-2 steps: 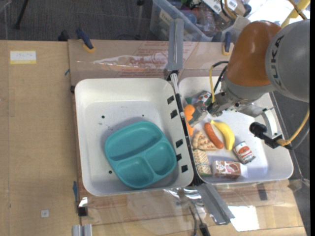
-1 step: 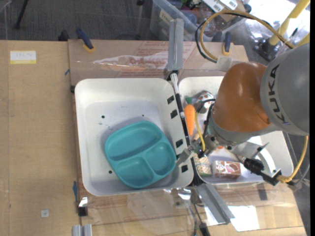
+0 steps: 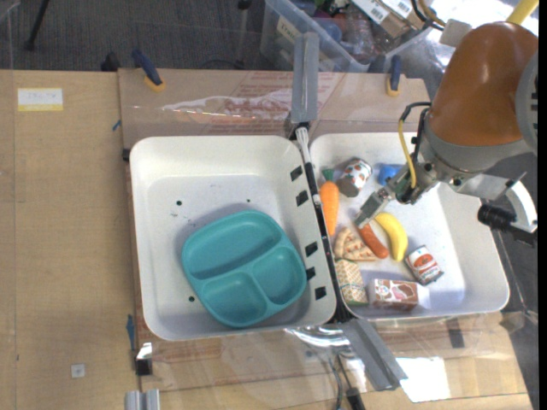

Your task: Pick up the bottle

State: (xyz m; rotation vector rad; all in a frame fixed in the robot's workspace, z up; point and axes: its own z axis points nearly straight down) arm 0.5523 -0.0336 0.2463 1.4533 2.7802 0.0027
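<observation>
Just left of end effector [image 3: 373,209]: bottle [image 3: 353,176].

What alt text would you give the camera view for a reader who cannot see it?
The gripper hovers low in the right bin, above toy food: a banana, a carrot, a can and a small box. The left bin holds a teal divided plate.

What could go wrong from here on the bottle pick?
1. The gripper hangs over a tight cluster: carrot, banana and pizza slice lie close together, so it may likely close on the wrong item.
2. No object in the right bin reads clearly as a bottle; target choice looks uncertain.
</observation>
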